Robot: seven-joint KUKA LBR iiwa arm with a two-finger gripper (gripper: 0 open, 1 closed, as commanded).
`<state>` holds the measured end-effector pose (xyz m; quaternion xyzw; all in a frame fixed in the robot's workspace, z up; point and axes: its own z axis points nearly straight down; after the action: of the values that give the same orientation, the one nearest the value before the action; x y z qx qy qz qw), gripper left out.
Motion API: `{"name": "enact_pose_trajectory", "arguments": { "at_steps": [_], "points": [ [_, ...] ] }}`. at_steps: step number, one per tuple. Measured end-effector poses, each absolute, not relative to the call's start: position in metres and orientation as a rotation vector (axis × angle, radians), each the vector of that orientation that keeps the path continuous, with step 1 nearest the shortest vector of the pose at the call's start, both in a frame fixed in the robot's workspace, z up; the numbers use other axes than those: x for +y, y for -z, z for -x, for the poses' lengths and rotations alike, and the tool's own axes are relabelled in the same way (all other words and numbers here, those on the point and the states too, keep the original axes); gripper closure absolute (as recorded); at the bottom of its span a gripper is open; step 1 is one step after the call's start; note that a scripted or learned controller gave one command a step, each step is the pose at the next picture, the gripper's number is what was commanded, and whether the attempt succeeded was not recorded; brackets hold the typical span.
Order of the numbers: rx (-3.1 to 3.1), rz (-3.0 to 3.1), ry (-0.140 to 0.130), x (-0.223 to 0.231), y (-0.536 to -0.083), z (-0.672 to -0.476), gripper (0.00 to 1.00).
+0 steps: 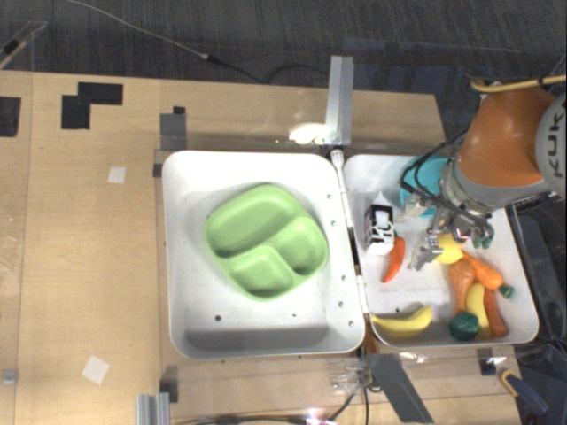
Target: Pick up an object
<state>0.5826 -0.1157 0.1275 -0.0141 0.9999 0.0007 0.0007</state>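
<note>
Hand [431, 253] state unclear over right bin [523, 321]; arm hides objects behind.

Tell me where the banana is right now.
The banana lies along the near wall of the right bin, in its near-left corner, just below the red chili pepper and left of the dark green toy.

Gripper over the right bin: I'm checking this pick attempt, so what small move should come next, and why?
Probably a short straight descent. The gripper hangs over the right bin with nothing visibly between its fingers, the red chili pepper just left of it and the yellow piece just right. Lowering would bring an object within grasp.
</note>
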Motion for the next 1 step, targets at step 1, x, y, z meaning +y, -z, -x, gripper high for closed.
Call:
{"name": "enact_pose_trajectory", "arguments": {
  "at_steps": [1],
  "points": [
    [3.124, -0.065, 0.003, -0.0893, -0.0908, -0.5464, 0.00]
  ]
}}
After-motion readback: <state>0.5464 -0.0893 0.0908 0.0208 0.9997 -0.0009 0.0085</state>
